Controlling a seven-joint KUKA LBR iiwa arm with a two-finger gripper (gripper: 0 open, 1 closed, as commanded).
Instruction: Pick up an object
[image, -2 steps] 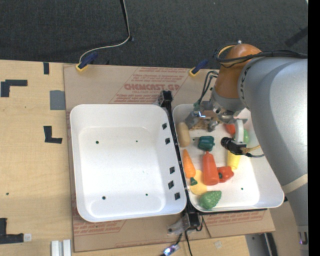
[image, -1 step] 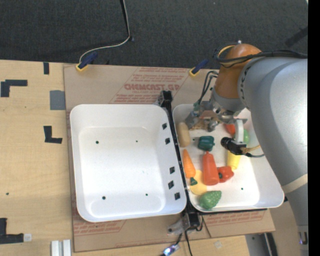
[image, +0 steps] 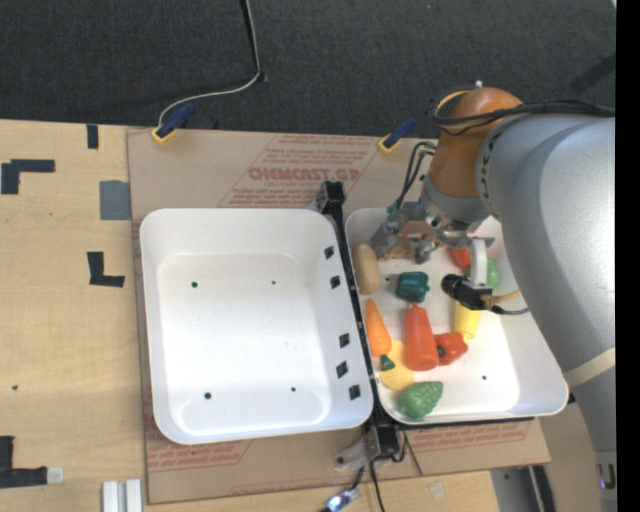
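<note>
The right bin (image: 500, 392) holds several toy foods. A beige piece (image: 367, 268) lies by its left wall, with a dark green piece (image: 411, 286) just right of it. Below them are an orange carrot (image: 377, 328), a red bottle-shaped piece (image: 419, 337), a yellow piece (image: 397, 373) and a light green piece (image: 420, 398). A yellow corn-like piece (image: 467, 320) and a small red piece (image: 458, 256) lie further right. My gripper (image: 403, 240) hangs low over the bin's far left part, just above the beige and dark green pieces.
The left bin (image: 160, 240) sits beside the right one, with a black divider clip (image: 331, 195) at their shared far corner. The grey arm (image: 560, 220) covers the right bin's far right side. Cables run along the bench's back edge.
</note>
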